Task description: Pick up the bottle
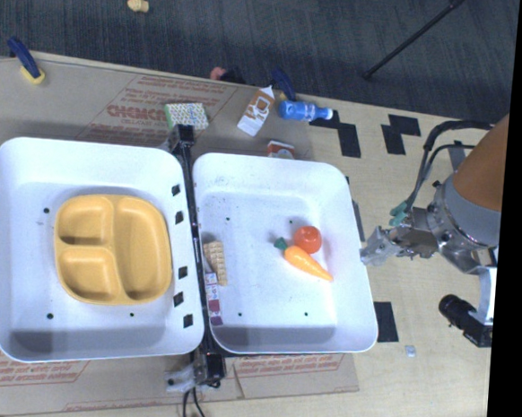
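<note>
Blue bottle lies on its side on the bench's far edge, behind the right bin. Gripper hovers off that bin's right rim, grip state unreadable, holding nothing visible. Best approach: reach across the bottle's width.

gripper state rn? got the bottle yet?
Gripper: cannot be told whether open or closed; it sits just right of the right white bin, holding nothing visible. Small blue plastic bottle lies on the bench behind the bins.

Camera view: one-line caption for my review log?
Gripper beside right bin holding carrot and tomato; blue bottle lies outside on bench.
</note>
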`<state>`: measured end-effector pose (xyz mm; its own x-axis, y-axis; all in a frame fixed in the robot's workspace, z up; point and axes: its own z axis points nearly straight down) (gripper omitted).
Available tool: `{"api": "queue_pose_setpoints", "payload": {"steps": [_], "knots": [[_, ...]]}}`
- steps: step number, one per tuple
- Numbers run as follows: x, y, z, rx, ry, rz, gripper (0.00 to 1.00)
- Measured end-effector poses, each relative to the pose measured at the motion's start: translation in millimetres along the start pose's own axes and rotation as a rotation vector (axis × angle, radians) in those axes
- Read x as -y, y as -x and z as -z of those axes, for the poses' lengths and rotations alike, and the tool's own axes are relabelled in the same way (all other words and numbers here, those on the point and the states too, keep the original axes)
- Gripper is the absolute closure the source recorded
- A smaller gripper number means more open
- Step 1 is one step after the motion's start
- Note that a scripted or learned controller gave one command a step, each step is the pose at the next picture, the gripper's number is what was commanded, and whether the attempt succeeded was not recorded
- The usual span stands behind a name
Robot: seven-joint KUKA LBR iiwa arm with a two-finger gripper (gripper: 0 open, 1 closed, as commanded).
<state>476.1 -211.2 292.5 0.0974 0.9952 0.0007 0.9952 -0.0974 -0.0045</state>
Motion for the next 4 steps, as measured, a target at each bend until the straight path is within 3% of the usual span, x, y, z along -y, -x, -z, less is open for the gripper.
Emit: {"api": "queue_pose_setpoints", "payload": {"steps": [1,2,3,4], "knots": [[-0.2,-3.6,-24.9,0.001,0.001,0.03,1.0],[0.2,-5.9,-39.9,-0.001,-0.001,-0.126,1.0],[0.7,-8.8,-104.9,-0.001,-0.001,-0.149,1.0],[0.0,-6.3,-60.6,0.0,0.002,-0.459,1.0]]}}
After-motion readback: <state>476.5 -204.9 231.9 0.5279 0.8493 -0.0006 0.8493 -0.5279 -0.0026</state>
